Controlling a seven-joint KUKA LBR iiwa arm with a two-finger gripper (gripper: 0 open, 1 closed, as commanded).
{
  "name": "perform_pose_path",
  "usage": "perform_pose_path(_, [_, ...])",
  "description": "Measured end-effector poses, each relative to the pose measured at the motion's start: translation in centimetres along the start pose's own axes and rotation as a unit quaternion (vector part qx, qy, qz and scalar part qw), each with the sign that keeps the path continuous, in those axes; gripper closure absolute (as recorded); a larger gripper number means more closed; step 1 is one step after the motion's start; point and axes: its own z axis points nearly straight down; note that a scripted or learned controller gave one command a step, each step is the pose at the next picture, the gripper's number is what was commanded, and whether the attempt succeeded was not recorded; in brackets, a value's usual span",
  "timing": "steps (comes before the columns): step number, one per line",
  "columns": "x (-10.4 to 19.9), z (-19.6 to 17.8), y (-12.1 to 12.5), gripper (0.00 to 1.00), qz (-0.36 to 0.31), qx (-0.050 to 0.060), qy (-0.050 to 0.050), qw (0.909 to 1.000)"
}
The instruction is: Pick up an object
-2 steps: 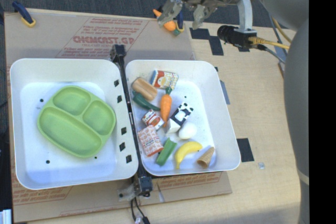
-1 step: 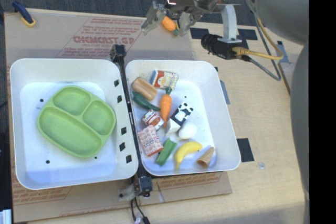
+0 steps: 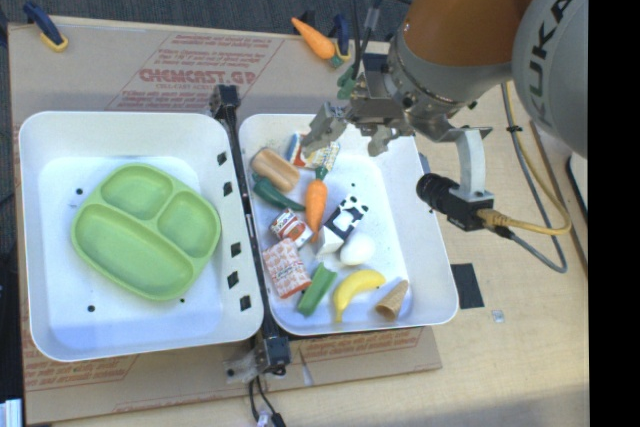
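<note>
Now the gripper (image 3: pixel 350 133) hangs over the 12 o'clock end of the right bin (image 3: pixel 432 260) with its two fingers apart and nothing between them. A toy carrot (image 3: pixel 316 203) lies just below, toward 6 o'clock. It should drop straight down and close across the carrot's thin middle.

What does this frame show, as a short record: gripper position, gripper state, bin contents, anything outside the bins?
gripper position: gripper over the far end of the right bin
gripper state: fingers spread, nothing between them
right bin: toy food heap, including carrot, banana, ice cream cone, egg
left bin: green divided plate
outside bins: second carrot on the cardboard
</note>
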Motion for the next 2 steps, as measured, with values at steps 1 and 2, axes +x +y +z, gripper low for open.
perform_pose_path(1, [0.1, -1.1, 0.1, 1.0, -0.003, -0.002, 0.0, 1.0])
perform_pose_path(2, [0.3, 12.6, -0.2, 1.0, 0.0, 0.002, 0.001, 1.0])
